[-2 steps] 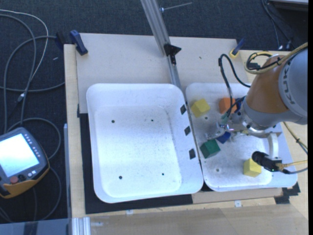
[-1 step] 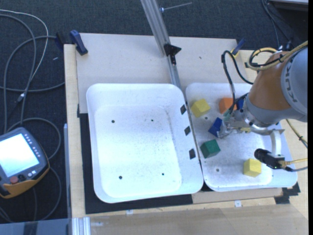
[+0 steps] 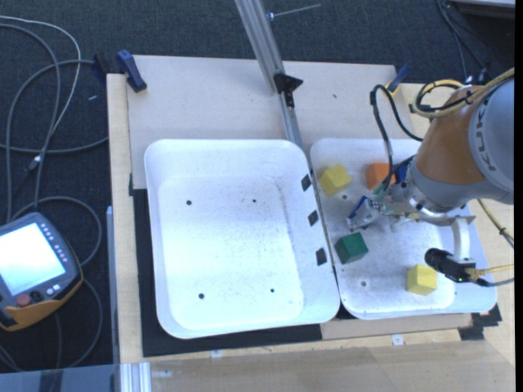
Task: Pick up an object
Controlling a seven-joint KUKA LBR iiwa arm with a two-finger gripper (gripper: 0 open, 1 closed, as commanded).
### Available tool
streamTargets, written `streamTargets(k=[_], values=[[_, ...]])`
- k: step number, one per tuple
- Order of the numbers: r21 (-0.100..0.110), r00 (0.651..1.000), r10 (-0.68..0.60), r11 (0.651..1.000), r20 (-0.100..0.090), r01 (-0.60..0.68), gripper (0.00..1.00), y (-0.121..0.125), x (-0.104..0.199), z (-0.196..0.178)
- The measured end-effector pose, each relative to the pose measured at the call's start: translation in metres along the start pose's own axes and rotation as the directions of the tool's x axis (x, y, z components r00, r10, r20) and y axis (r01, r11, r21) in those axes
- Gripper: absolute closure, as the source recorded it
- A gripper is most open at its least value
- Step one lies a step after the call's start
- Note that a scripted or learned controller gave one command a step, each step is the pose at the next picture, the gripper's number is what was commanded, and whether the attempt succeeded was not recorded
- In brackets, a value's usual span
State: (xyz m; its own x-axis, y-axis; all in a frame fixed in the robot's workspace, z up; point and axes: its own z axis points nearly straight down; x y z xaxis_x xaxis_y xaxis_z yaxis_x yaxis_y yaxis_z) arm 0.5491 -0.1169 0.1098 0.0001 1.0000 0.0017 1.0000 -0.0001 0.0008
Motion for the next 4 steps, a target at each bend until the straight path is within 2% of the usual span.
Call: streamTargets(k=[1,2,3,4], values=[[0.004,1.000,-0.003,1.000,-0.002,0.003,0.00,0.000,0.028,0.011],[-0.003,1.000,-0.002,1.000,0.002,0.002,0.00,0.044,0.018,0.010],[-0.001,1.000,-0.003,1.000,0.002,0.003,1.00,0.043,0.019,-0.001],[-0.007,1.000,-0.009,1.000,-0.002,0.009,1.00,0.024,0.104,-0.094]])
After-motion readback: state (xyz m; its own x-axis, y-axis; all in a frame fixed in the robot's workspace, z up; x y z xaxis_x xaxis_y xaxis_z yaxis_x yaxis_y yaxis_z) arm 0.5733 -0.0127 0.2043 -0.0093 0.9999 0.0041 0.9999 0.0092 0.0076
